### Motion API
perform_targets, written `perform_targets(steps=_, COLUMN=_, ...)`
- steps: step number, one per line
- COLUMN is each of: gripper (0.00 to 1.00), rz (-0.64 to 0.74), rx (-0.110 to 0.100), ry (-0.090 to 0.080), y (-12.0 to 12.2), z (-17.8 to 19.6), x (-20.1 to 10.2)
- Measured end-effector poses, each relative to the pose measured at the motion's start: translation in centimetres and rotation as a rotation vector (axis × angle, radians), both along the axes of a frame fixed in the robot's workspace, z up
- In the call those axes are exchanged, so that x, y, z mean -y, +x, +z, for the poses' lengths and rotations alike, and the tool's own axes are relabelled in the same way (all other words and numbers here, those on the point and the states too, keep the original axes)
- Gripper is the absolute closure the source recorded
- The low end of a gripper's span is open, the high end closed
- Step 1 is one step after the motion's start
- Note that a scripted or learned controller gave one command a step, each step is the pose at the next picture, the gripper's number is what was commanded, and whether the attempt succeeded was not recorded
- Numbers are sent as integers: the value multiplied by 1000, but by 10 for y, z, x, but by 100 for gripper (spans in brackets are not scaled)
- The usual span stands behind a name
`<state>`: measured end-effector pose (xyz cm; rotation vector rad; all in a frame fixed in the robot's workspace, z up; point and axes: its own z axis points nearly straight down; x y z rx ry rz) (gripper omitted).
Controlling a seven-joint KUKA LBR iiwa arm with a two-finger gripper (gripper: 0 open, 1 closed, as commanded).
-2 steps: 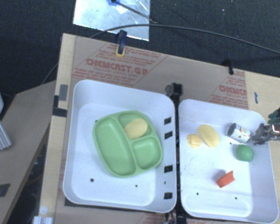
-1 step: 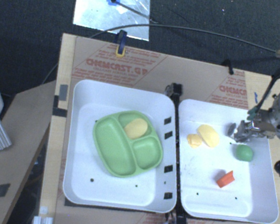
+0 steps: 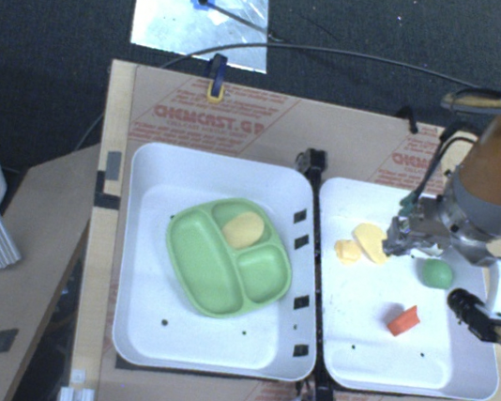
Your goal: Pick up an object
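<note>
Orange block [image 3: 404, 319]: you will find it nearest the front of the right bin [image 3: 339, 353], lying apart from the rest.
Green ball [image 3: 436, 273]: behind the block, close beside the gripper.
Yellow pieces [image 3: 363, 243]: mid-bin, left of the gripper and touching or nearly touching it.
Gripper [image 3: 399, 241]: low over the right bin; whether it is apart or together, you cannot tell.
Left bin [image 3: 131, 318]: green divided tray [image 3: 210, 269], yellow item [image 3: 245, 230] in its far compartment.
</note>
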<state>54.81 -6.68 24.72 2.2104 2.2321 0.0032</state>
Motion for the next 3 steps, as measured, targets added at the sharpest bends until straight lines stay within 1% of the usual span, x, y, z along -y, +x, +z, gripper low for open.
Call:
perform_targets(steps=2, gripper=100, rz=0, rx=-2, ry=1, y=-1, z=-27, x=-104)
perform_targets(steps=3, gripper=100, rz=0, rx=0, ry=1, y=1, z=-19, x=-150)
